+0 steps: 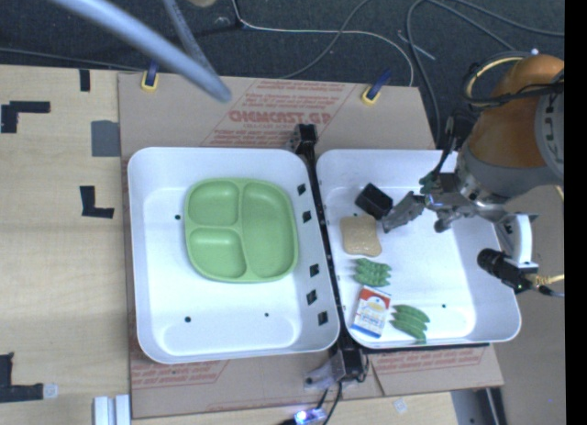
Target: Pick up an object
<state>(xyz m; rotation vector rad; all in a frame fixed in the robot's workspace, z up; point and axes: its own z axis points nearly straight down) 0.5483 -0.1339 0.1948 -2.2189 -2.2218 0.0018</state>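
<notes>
The right bin [459, 272] holds a black block [373, 200], a tan slice of bread [361, 237], a green pea pod [373, 273], a small red, white and blue box [371, 312] and a second green pod [410, 320]. My gripper [415, 222] hangs over the upper middle of that bin, just right of the black block and the bread. Its two fingers [396, 216] are spread apart, open, with nothing between them. The orange-banded wrist [509, 129] rises behind it at the right.
A green divided plate [242, 230] lies in the left bin [156, 258]. A black divider with clips [316, 230] runs between the bins. Cables trail over the dark floor at the back, and a grey pole [119, 24] crosses the top left.
</notes>
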